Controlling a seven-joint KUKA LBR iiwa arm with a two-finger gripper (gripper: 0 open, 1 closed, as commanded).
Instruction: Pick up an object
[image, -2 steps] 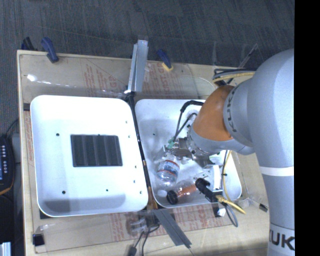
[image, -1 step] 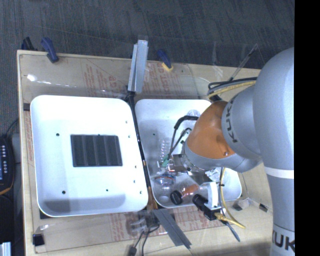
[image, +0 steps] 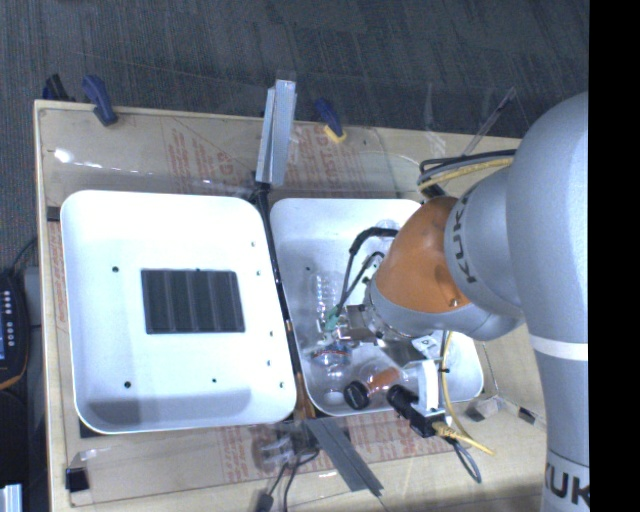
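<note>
gripper (image: 335, 335) low in right bin (image: 300, 250), clear object (image: 322, 292) just beside

The arm (image: 520, 250) covers most of the right bin (image: 300, 300), hiding its right half and far corner. The end effector (image: 345, 345) sits low in that bin, its fingers too small and cluttered to read. Beneath it lies a jumble of small objects (image: 330, 350), clear and glinting, too blurred to name. The arm's base runs off the right and lower edges. A dark device (image: 8, 330) is cut off at the left edge.
</note>
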